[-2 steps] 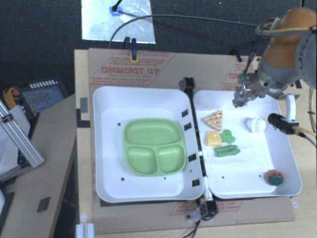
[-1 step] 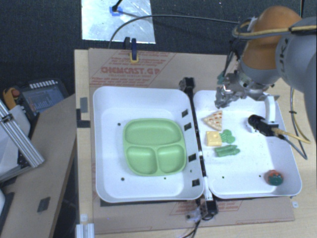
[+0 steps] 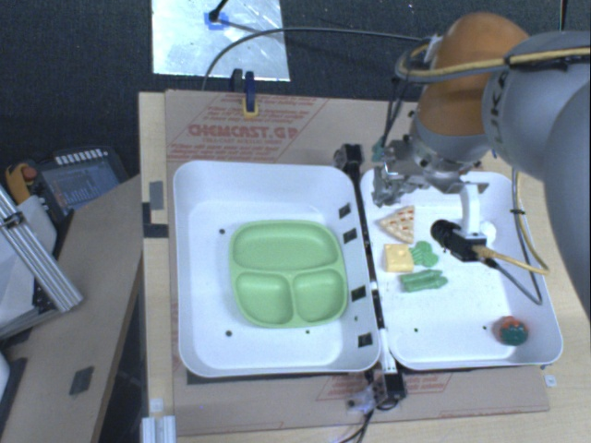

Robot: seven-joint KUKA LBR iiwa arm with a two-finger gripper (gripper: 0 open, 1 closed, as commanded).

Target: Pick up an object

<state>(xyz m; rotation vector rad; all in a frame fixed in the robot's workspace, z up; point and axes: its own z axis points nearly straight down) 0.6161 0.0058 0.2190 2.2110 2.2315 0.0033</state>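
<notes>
Toy objects lie loose in the right white bin (image 3: 531, 335), none lifted. The gripper (image 3: 390, 188) hangs at that bin's far left corner; how far it is open cannot be told (its tip is dark and blurred). Just below it lies a tan waffle-patterned wedge (image 3: 398, 221), then a yellow block (image 3: 398, 258) and green plastic pieces (image 3: 425, 270). A green divided plate (image 3: 283, 272) sits down-left, in the left bin (image 3: 199, 340).
</notes>
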